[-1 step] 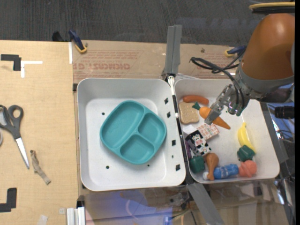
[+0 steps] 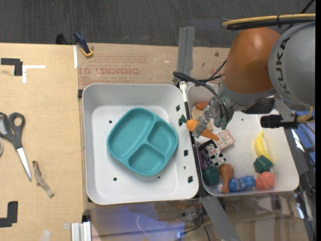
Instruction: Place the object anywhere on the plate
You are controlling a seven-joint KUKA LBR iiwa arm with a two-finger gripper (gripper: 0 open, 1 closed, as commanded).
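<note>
Teal three-compartment plate (image 2: 143, 141) sits in the left bin (image 2: 95, 149), centre of frame, tilted a bit, nothing on it.

Arm comes in from upper right, orange band above the wrist. Hand (image 2: 207, 120) is over the left edge of the right bin (image 2: 283, 185), just right of the divider between bins. An orange object (image 2: 193, 125) sits right at the fingertips, next to the bin wall; it looks pinched but the fingers are too blurred and crowded, so I cannot tell whether the hand is wide, narrow or actually holding it. Object is near the plate's right rim but still apart from it, not over the plate.

Rest of right bin, lower part: yellow banana (image 2: 260, 147), dark green piece (image 2: 263, 163), pink-orange ball (image 2: 266, 180), blue bottle-like item (image 2: 243, 184), brown drumstick shape (image 2: 226, 173), green lump (image 2: 210, 175), black-and-white patterned block (image 2: 214, 153), small printed card (image 2: 225, 138).

Tabletop (image 2: 40, 114) left of frame: scissors (image 2: 16, 139) at far left, a small strip of scrap (image 2: 42, 178) below them. Blue clip (image 2: 83, 43) at upper left on the cardboard edge.
</note>
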